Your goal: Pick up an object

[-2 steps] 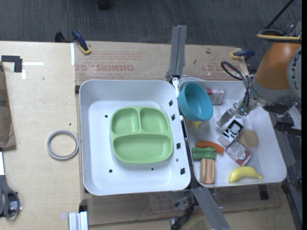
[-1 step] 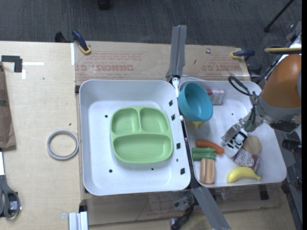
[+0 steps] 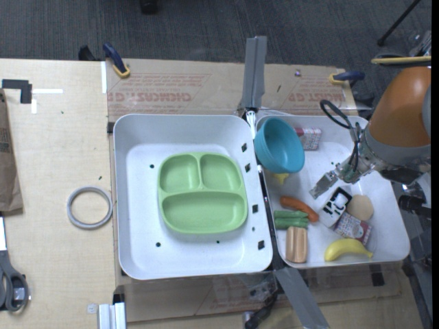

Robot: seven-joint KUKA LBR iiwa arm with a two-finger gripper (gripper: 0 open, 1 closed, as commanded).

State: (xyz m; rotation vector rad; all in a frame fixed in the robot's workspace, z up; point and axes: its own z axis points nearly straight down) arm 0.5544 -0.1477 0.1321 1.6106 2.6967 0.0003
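Observation:
My gripper (image 3: 328, 184) hangs over the middle of the right bin (image 3: 394, 249), reaching in from the right, its metal fingers pointing down-left above bare bin floor. Nothing shows between the fingers. Just below-right of it lie a black-and-white block (image 3: 337, 203) and a beige egg-like object (image 3: 361, 206). An orange carrot (image 3: 300, 208), a green pea pod (image 3: 291, 218), a hot dog bun (image 3: 296, 244) and a yellow banana (image 3: 347, 250) lie lower in the bin. A blue cup (image 3: 280, 146) lies tipped at the bin's upper left.
The left bin (image 3: 137, 252) holds a green divided plate (image 3: 202, 192). A small patterned package (image 3: 310, 138) sits at the right bin's back. A roll of tape (image 3: 90, 207) rests on the bench to the left. Clamps hold the cardboard behind the bins.

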